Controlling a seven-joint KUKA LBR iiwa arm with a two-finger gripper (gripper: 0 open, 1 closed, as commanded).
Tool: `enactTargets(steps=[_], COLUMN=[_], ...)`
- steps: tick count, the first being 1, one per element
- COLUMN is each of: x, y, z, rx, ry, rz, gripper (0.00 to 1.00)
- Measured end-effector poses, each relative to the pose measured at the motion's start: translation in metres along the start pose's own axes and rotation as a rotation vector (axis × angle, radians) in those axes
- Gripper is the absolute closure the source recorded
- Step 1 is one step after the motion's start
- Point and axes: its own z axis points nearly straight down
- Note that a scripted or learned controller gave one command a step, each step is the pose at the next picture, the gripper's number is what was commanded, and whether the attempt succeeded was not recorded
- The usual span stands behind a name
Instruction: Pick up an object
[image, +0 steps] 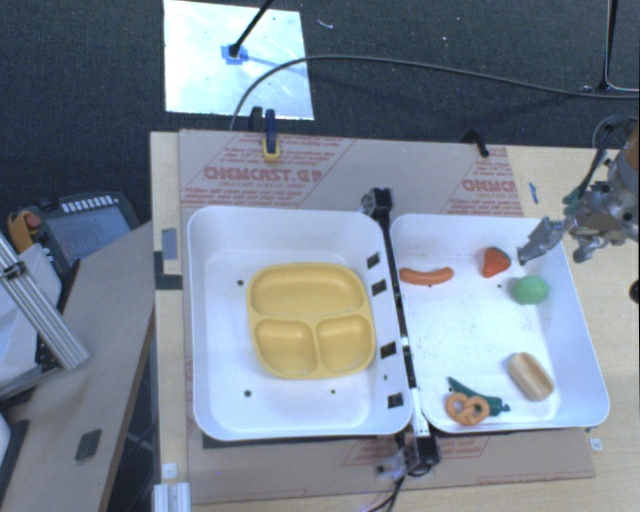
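Camera view looks down on two shallow white bins sitting side by side on a cardboard sheet. Over on the left, the left bin (205, 300) holds a yellow divided tray (308, 318), lying flat near its middle, with one long compartment on the far side and two smaller ones on the near side.

Moving right across the dark divider, the right bin (590, 385) holds the loose items. A sausage (426, 275) lies near the bin's far left corner, running left to right. Down at the near edge, a pretzel (467, 407) rests on a dark green leafy piece (493, 403), the two touching. To their right, a bread roll (531, 376) lies at a slant, apart from them. Farther back, a red strawberry-like piece (495, 262) sits just beside a green ball (531, 290), which lies to its right and a little nearer.

At the right edge, the arm comes in above the far right corner of the right bin. Its gripper (535, 245) hangs just to the right of the red piece and just beyond the green ball; it looks to be above both rather than touching either. I cannot tell from here whether it is spread or closed, and nothing shows held in it.
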Motion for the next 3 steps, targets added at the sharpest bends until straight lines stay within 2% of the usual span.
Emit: enactTargets(steps=[1,3], x=[0.001,-0.005], y=[0.002,-0.01], z=[-0.006,0.106], rx=[-0.011,-0.006], ry=[-0.002,0.0], rz=[-0.003,0.0], gripper=[0.0,0.0])
